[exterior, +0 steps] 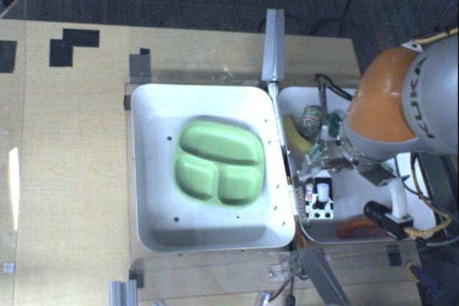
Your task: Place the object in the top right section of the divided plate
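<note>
Closest to the lens is the grey arm with its orange band (384,100), reaching in from the right of the frame over the right-hand shallow white bin (351,198). Its gripper (315,165) is low in that bin near the left wall. Its metal parts are a tangle from this angle, so I cannot tell how far open it is, and nothing can be seen held in it.

Just beside it lie a curved yellow banana-shaped thing (296,134), a small round greenish can-like thing (311,118) and, lower in the frame, a small white-and-black block (320,198). A red-orange thing (358,228) sits at the bin's lower edge. Which of these is the object to carry cannot be told.

The pale green moulded divided plate (219,161) lies bare in the left-hand white bin (147,175), one long section across its upper side and two smaller ones below.

By my reading the pick is in hand. Next comes a sure grasp, a lift over the wall between the bins, then a release over the plate's upper right part.
</note>
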